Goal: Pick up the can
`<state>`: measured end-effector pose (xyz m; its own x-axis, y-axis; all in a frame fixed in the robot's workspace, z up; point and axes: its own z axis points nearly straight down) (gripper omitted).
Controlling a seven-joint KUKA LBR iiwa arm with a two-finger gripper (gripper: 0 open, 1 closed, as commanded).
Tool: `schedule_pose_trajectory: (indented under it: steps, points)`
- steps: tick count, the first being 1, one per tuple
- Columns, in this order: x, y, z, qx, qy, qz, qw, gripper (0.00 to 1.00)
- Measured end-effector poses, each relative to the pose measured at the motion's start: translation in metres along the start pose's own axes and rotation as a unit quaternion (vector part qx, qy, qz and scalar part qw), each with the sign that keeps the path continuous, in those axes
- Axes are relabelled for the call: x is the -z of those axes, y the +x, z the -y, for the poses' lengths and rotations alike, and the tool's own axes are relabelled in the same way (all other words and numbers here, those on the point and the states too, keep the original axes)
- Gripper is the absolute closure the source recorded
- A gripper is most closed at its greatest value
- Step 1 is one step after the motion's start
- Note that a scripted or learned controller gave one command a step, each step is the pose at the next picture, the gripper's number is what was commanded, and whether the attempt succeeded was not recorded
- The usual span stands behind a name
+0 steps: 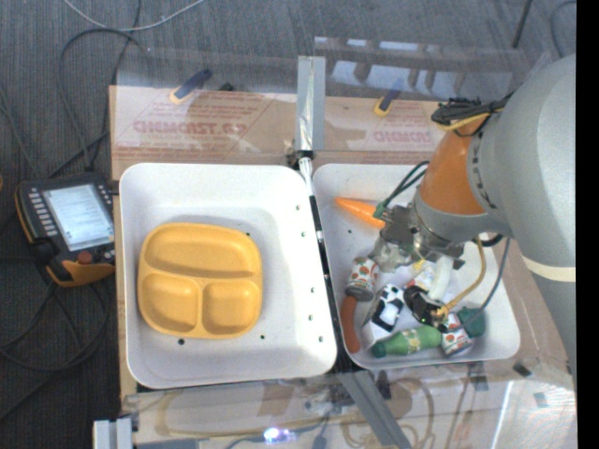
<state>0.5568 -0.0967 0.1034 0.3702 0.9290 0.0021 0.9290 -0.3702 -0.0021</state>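
Note:
A small can (363, 275) with a red and white label lies in the right bin (505, 340), near its left wall. My gripper (395, 251) hangs low over that bin, just above and to the right of the can, and close to it. The grey arm with its orange band (454, 171) covers the bin's upper right part. A second small red and white tin (456, 339) lies near the bin's front right corner.
Around the can lie an orange carrot (359, 210), a brown sausage (349, 322), a black and white toy (387, 309) and a green bottle (408, 342). The left bin (168, 181) holds a yellow divided plate (199, 279). A teach pendant (70, 218) sits off the bench at left.

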Motion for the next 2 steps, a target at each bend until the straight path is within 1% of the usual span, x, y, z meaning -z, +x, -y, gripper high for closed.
schedule_pose_trajectory:
  steps: [1, 2]
  points:
    - [0.039, -0.105, -0.015, 0.059, 0.002, 0.003, 0.9982, 1.00]
    - [-0.011, -0.091, -0.035, 0.053, -0.010, 0.003, 0.9985, 1.00]
